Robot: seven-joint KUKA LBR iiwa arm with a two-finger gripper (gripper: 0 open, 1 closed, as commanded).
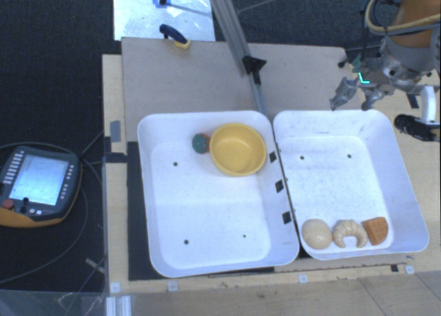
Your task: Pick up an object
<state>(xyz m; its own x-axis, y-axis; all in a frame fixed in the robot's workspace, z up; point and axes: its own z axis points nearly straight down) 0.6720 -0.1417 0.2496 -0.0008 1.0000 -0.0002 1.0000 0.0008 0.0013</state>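
Overhead, hung the gripper above the far edge of the right bin, fingers spread apart with nothing between them. Lay along that bin's near edge, toward its near right corner: egg, croissant, orange block, side by side. Sat by the left bin's far edge: yellow bowl, with a small dark ball touching its left side.

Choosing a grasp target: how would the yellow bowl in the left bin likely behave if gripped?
The yellow bowl looks rigid and probably light. Its thin raised rim suits a pinch, though it may tilt. A push would likely slide it on the smooth left bin.
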